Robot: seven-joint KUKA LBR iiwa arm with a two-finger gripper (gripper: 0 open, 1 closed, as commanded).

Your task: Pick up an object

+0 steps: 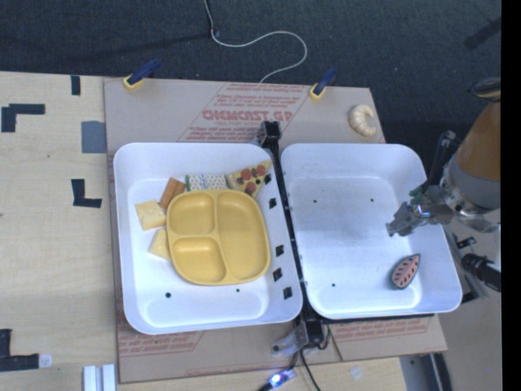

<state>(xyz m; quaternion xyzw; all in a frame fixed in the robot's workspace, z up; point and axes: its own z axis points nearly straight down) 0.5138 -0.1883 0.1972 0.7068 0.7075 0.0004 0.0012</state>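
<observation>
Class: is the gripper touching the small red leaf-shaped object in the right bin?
Apart. In the camera view, bare white bin floor separates the gripper from the red leaf-shaped object.

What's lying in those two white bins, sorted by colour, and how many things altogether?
Yellow: 1, the divided plate.
Pale tan: 2, cracker-like squares.
Orange-brown: 1, stick.
Multicoloured: 2, pizza-like slice and speckled piece.
Red-and-grey: 1, oval piece.
Total: 7.
</observation>
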